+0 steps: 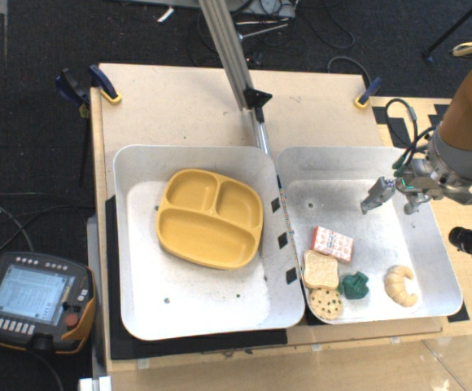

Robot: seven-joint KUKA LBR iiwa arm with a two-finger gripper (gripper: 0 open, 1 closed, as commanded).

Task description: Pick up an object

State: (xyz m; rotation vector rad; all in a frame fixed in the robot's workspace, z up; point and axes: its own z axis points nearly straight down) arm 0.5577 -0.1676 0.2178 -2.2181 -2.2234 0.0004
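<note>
Croissant [401, 285]: pale tan, curved, lying in right bin [431, 243].

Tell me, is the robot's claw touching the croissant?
Apart. The camera view shows the gripper up near the bin's far side, with bare white bin floor between it and the croissant near the front edge.

**Lighting's fine, picture's a bit soft**

You get bright, even overhead light here, so shadows stay short and faint. The right bin [366, 177] throws a dull sheen off its floor, and the left bin [138, 218] looks a touch washed out. The dark floor around the bench [179, 96] swallows detail. The gripper [392, 195] and small items look slightly soft. You won't see much edge distortion.
</note>
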